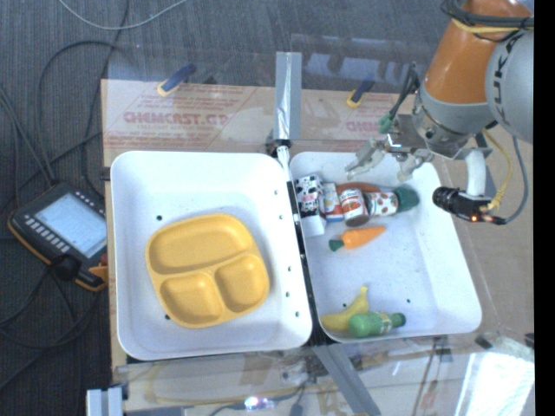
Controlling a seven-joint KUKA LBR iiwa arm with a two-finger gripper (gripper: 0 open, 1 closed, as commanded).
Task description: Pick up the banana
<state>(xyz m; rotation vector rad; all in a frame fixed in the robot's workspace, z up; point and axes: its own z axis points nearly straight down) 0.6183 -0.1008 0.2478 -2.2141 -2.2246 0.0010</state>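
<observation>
Starting at the lower edge of the frame, we find the banana [347, 312] in the right bin [434, 267], touching a green bottle [375, 322]. Higher up lie a carrot [359, 237] and a row of small containers [340, 199]. Above them, at upper right, the end effector [388, 160] hovers with fingers spread, gripping nothing.

Surface with two white bins

The brown surface [173, 120] carries a left bin [130, 180] and a right bin [451, 276] touching side by side, with a blue-and-yellow clip [176, 78] and another clip [361, 92] near its far edge.
</observation>
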